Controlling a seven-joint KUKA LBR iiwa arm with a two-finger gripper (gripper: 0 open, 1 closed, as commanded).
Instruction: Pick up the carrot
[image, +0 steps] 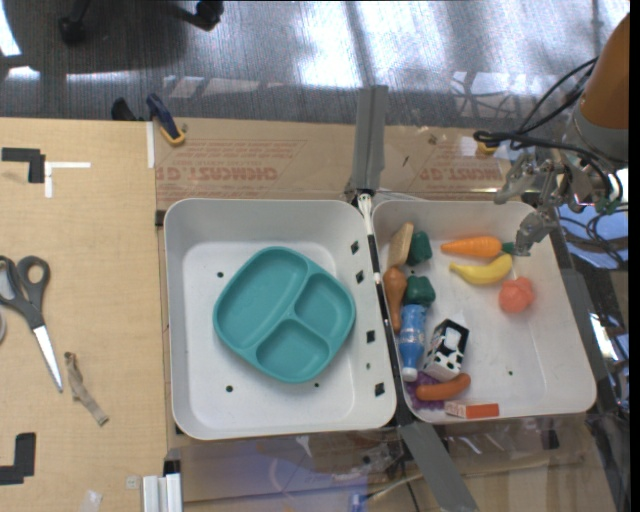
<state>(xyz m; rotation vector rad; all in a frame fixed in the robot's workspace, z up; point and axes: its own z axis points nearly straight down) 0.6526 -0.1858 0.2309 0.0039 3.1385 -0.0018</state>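
Orange carrot: lies in right bin, far end, just above yellow banana.
Gripper: just right of carrot's green tip; finger state cannot be told.
Left bin: teal plate, 3 compartments.

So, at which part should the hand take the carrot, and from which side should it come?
Probably at the thick middle of the carrot, coming from above. It lies flat, lengthwise left to right, with its green top toward the hand. The fingers should close across its narrow width. The banana lies close below it, so one finger must enter that small gap carefully.
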